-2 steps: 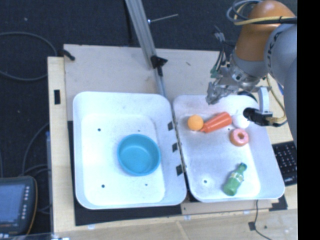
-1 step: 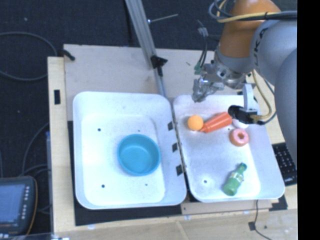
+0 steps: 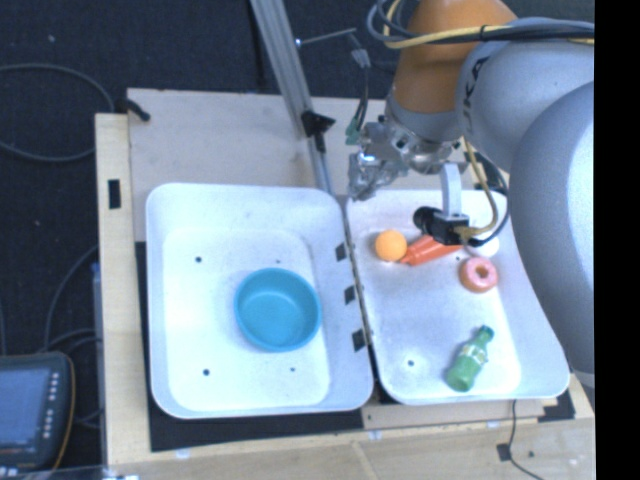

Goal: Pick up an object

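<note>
My gripper (image 3: 366, 180) hangs over the far left corner of the right bin (image 3: 520, 363), close to the divide between the bins. An orange ball (image 3: 390, 245) lies below it in the right bin, with an orange carrot (image 3: 430, 252) touching its right side. A pink donut (image 3: 478, 274) sits further right. A green bottle (image 3: 468, 359) lies tilted near the bin's front. A blue bowl (image 3: 277, 308) stands in the middle of the left bin (image 3: 180, 268). I see nothing between the gripper's fingers.
A slanted aluminium post (image 3: 285, 68) rises behind the bins, just left of the gripper. A black clip with cable (image 3: 445, 223) hangs off the arm above the carrot. The arm's grey body covers the right bin's far right side.
</note>
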`<state>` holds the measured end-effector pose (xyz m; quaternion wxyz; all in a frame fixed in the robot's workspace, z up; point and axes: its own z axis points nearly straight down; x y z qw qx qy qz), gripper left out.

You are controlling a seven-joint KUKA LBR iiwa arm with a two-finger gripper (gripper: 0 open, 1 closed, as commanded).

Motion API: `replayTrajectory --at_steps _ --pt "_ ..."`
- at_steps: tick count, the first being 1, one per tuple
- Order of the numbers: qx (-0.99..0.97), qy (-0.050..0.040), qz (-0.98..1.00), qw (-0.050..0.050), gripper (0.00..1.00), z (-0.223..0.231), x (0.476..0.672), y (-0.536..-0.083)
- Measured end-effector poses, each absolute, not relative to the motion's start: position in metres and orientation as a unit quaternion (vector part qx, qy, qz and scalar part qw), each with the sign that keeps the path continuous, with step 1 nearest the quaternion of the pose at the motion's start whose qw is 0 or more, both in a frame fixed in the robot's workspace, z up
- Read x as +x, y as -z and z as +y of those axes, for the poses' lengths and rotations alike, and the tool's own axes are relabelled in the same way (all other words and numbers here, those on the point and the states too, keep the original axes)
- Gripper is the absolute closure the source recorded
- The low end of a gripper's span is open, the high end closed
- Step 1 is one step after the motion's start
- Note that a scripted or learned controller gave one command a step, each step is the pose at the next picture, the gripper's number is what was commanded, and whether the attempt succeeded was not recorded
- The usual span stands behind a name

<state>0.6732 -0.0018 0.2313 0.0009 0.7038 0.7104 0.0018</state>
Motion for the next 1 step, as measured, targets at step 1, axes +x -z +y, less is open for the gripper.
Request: replayTrajectory --at_steps 1 --pt "0.704 -0.0018 0.710 0.001 1.00 0.0506 0.6730 -0.2278"
